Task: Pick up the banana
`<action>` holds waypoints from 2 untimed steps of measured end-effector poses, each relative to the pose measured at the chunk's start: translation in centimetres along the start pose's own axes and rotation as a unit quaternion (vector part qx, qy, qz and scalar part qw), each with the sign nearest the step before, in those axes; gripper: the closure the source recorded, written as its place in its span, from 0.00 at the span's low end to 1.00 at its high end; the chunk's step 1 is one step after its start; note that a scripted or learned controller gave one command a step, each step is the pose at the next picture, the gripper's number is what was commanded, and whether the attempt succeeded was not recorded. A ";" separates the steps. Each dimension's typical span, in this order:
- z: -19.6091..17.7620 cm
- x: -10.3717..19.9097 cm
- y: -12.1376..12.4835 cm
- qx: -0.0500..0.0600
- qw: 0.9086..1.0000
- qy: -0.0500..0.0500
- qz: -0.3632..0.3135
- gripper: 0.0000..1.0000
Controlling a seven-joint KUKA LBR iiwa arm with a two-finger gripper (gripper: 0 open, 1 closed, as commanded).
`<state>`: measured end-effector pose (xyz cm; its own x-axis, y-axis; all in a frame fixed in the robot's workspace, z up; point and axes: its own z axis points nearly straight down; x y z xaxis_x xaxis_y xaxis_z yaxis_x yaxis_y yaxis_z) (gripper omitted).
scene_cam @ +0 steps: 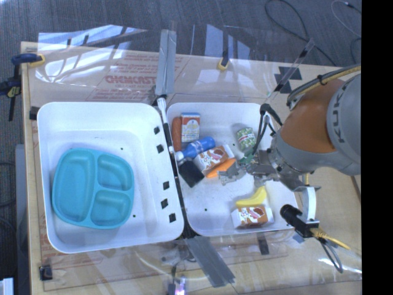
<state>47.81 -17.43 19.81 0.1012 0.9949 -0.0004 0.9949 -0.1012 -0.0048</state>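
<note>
Below and just right of the pincer (232,174), in the right-hand bin (202,220), lies the banana (253,197): a short yellow piece resting on the bin floor, its lower edge touching or overlapping a small carton with a red and white label (251,216). Banana not lifted; nothing yellow sits between the pincer's tips. Pincer is low over the bin floor, near the banana but apart from it; whether it is spread or closed cannot be told, as the tips blur into the clutter around them. Judgement: task at the approach stage, grasp not yet made, lift not yet begun. Left to do: bring the pincer over the banana, close on it, raise it clear of the carton. Outward from the pincer: just to its left an orange carrot-like piece (220,168) and a second small printed packet (209,158); further left a black block (190,173), a blue bottle (198,148) and a brown sausage-shaped item (177,133) beside an upright orange-and-white carton (190,126). Above and right of the pincer, a green-labelled can (245,138). Arm's orange band (310,125) and grey wrist rise to the right. Well to the left, in the other bin (46,118), a turquoise divided tray (93,188).
</note>
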 end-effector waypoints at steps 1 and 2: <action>-0.6 0.0 0.1 0.004 1.000 0.000 -0.002 1.00; -0.6 0.0 0.1 0.004 1.000 0.000 -0.002 0.00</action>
<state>47.90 -17.46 20.38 0.0978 0.9952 0.0000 0.9951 -0.0978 -0.0123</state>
